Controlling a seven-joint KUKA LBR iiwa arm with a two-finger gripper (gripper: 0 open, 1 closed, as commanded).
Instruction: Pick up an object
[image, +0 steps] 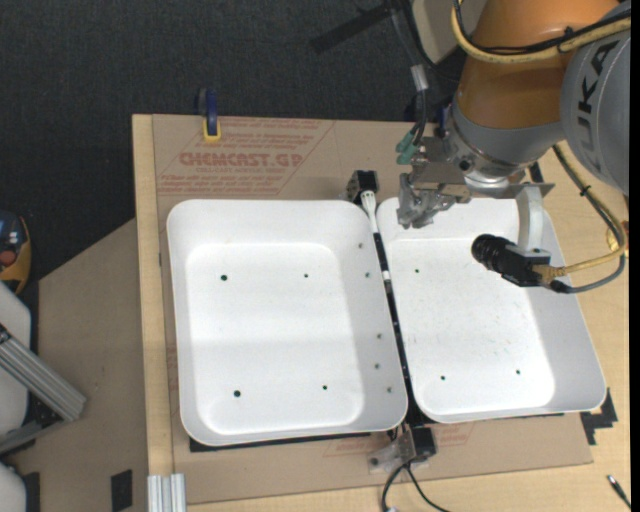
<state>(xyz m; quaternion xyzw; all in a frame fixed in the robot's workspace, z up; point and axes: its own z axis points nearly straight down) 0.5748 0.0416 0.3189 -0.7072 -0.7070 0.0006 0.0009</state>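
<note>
We take the right-hand shallow white plastic bin (480, 330) as our landmark. Above its far-left corner we see the metal two-finger gripper (415, 213) hanging from the grey arm with the broad orange band (520, 50), which reaches in from the right. The fingertips sit just over the bin's far rim, near the corner, and we see nothing between them; how wide they stand apart we cannot tell, since the tips blur into one grey mass from this angle. A black cylindrical part (505, 260) with a yellowish cable juts over the far-right portion of that bin, seemingly carried by the arm's wrist on a pale bracket. On the bin's floor we make out 4 small dark dots and a faint scatter of specks, and no loose object that we can name as the thing to pick up. Touching the landmark bin's left edge lies the second shallow white bin (270, 320), also with 4 small dark dots on its floor. A small black-and-white clip (362, 185) sits just beyond the seam between the 2 bins at the far side. Both bins rest on a brown cardboard sheet (250, 150) printed with red lettering, and a blue-and-yellow clamp (209, 112) grips that sheet's far edge, well left of the landmark bin.
</note>
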